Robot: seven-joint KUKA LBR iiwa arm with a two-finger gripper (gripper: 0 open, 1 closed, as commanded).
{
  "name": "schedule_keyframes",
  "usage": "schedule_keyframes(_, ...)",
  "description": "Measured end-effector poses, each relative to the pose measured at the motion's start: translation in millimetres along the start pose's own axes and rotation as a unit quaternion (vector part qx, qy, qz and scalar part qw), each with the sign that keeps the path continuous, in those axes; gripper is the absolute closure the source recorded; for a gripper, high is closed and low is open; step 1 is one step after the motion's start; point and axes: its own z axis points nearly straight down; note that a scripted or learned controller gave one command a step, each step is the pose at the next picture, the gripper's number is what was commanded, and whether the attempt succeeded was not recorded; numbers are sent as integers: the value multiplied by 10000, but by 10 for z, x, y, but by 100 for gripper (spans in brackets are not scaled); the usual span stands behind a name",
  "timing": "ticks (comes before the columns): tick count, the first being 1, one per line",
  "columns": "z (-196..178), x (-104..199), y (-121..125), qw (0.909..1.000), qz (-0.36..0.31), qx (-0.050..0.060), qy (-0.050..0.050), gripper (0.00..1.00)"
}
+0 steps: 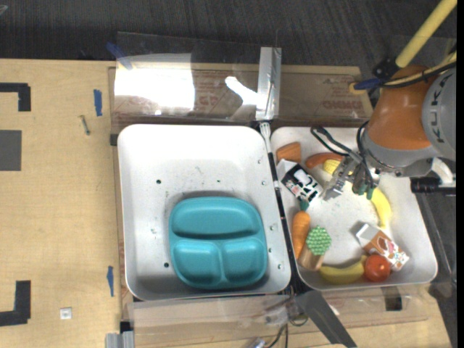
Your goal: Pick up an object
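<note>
Over the right bin (428,267), toward its far half, hangs the gripper (346,181), its two fingers parted and pointing down-left with nothing between them. Beneath and just ahead of the fingertips lies a bare patch of white floor, the widest open room in that bin. Close behind the gripper sit a corn cob (330,167) and an orange piece (289,151) against the far wall. Just to the gripper's left lies a black-and-white packet (300,182), near the divider between the bins. Right of the fingers a yellow banana (380,206) runs along the side nearest the arm, almost touching the wrist. Nearer the camera, well apart from the fingertips, a carrot (299,232), a broccoli floret (317,239), a second banana (342,272), a tomato (377,267) and a small printed carton (383,245) crowd the near wall. Far to the left, beyond the divider, the left bin (145,158) holds a teal compartment tray (217,241) in its near half; its far half is open floor.
</note>
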Motion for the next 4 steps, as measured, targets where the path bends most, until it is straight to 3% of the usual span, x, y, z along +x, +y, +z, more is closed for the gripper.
schedule_keyframes(1, -1414, -209, -54, 9924, -1233, 7, -1, 100)
schedule_keyframes(2, -1471, -207, 549, 9880, -1545, -2, 29, 100)
schedule_keyframes(3, -1869, 53, 867, 9818, -1897, -3, 17, 100)
schedule_keyframes(4, -1776, -47, 1282, 9717, -2360, -1, 33, 100)
